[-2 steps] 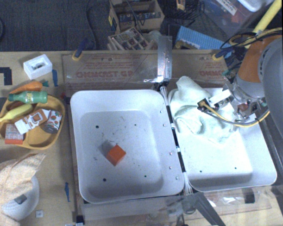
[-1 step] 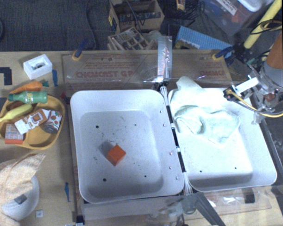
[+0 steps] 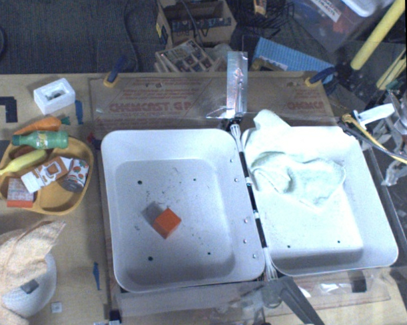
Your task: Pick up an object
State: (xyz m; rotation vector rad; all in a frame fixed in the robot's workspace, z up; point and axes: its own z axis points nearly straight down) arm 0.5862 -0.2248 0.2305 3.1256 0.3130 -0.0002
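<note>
While orange block point(image 3: 168, 222) sits alone, cloth point(image 3: 297, 168) fills right bin point(image 3: 376, 242).

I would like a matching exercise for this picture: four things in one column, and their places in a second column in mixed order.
Things:
1. orange block
2. white cloth
3. green bottle
4. white box

Places:
A. in the yellow bowl
B. in the left bin
C. on the bench, behind the bowl
D. in the right bin

Pairs: 1-B, 2-D, 3-A, 4-C
</note>
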